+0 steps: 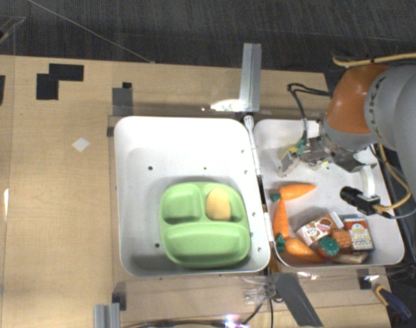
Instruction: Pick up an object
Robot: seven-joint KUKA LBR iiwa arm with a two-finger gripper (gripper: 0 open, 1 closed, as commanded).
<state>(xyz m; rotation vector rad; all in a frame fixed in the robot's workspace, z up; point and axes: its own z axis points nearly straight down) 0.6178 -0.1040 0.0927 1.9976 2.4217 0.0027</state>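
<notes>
My gripper (294, 156) hangs over the far part of the right bin (269, 139), reaching in from the right below the orange band. Nothing shows between its fingertips. Just in front of it an orange carrot (296, 191) lies across the bin. A second carrot (281, 219) runs along the bin's left wall, and a third (298, 249) lies at the front. Small food boxes (317, 229) and a brown item (342, 238) are piled at the front right.
The left bin (136, 142) holds a green divided plate (204, 243) with a yellow lemon-like fruit (219, 203) in its upper right compartment. A black cable plug (358, 198) hangs over the right bin. A metal post (250, 77) stands behind the bins.
</notes>
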